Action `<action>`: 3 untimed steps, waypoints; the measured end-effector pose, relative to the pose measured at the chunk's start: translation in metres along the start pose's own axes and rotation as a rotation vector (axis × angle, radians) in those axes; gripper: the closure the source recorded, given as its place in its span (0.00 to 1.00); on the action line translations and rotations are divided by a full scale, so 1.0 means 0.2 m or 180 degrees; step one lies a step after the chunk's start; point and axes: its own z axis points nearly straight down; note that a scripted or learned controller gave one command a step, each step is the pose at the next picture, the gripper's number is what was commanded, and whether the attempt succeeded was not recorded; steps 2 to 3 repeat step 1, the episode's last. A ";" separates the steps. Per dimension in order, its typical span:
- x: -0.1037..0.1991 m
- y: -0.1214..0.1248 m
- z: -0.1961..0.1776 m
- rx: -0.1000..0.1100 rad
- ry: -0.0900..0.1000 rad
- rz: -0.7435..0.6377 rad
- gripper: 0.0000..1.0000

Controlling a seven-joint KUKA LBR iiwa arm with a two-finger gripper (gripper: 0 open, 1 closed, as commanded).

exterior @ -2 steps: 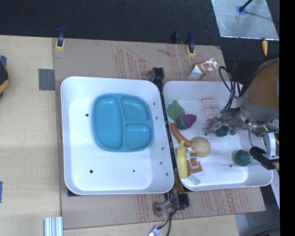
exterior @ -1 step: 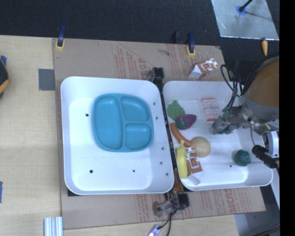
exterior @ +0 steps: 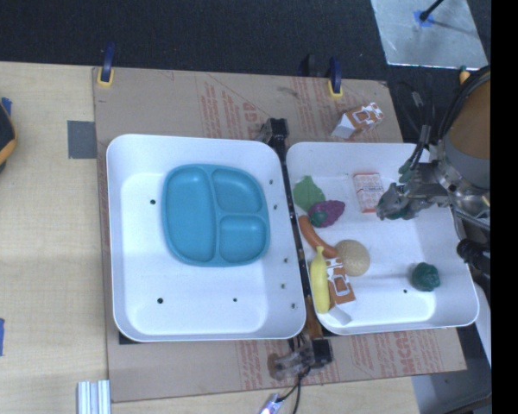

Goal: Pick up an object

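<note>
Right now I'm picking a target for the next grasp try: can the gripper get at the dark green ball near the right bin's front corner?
Probably yes. The green ball lies alone on bare bin floor, apart from the other items, and the gripper hangs over the same bin, with nothing between them.

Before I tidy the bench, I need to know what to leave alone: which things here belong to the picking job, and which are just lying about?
Job:
gripper
right bin
pink packet
purple toy
green leaf
carrot
banana
potato
green ball

Lying about:
left bin
blue plate
small carton
clamps
</note>
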 end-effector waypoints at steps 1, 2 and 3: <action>0.21 0.33 0.03 0.0002 0.0001 0.0002 1.00; 0.21 0.33 0.03 0.0002 0.0001 0.0002 1.00; 0.21 0.33 0.03 0.0002 0.0001 0.0002 1.00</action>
